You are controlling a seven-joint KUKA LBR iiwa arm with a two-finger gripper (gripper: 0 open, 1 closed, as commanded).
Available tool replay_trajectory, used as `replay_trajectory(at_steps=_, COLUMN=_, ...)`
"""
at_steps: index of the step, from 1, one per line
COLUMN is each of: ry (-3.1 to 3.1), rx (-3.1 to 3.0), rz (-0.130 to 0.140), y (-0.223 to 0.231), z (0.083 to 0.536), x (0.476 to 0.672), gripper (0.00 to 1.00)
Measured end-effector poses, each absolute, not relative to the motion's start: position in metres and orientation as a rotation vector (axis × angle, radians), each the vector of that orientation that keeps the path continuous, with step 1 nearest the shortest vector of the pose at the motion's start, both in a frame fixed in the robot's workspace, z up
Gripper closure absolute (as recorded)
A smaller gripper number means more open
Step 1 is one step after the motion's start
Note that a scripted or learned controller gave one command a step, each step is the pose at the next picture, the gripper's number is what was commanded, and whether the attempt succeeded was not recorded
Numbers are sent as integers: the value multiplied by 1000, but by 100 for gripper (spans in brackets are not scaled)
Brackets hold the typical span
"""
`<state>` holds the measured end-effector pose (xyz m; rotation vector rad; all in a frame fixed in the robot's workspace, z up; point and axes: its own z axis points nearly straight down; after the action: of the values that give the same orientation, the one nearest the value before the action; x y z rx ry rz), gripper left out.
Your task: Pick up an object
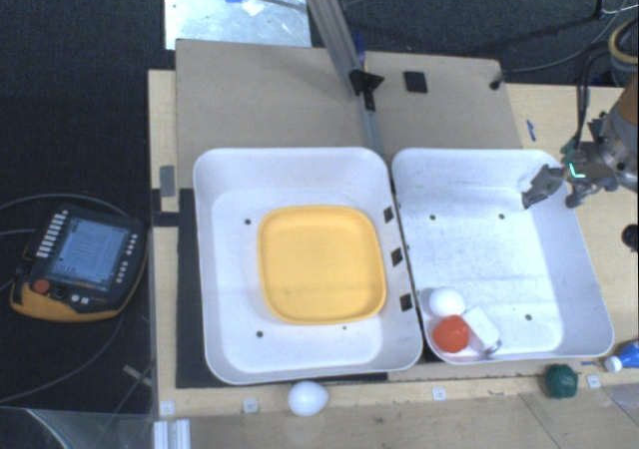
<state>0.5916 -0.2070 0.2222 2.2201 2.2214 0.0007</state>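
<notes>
Camera view: left bin (215, 237) holds a yellow plate (321, 262) (gripper (559, 188) fingers spread, holding nothing).

Arm (621, 128) is cut off by the right edge, w/ just the wrist end and gripper (559, 188) in view; can't tell how the fingers stand, too small and dark. Blue thing (625, 358) at lower right is cut by the edge, can't identify it. Small white block (481, 327) in right bin (559, 267) corner is partly behind the orange ball (452, 334); shape unclear. Pole (329, 8) runs off the top edge. Clear item at bottom left (80, 429) is cropped. Screen text on handheld controller (78, 267) is too small to read.
</notes>
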Motion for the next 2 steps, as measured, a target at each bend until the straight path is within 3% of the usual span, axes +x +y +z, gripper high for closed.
replay_trajectory(at_steps=1, ry=2221, rx=2220, rz=1, y=-207, z=222, x=592, gripper=0)
replay_trajectory(at_steps=2, ry=2224, rx=2222, rz=-2, y=-203, z=164, x=598, gripper=0)
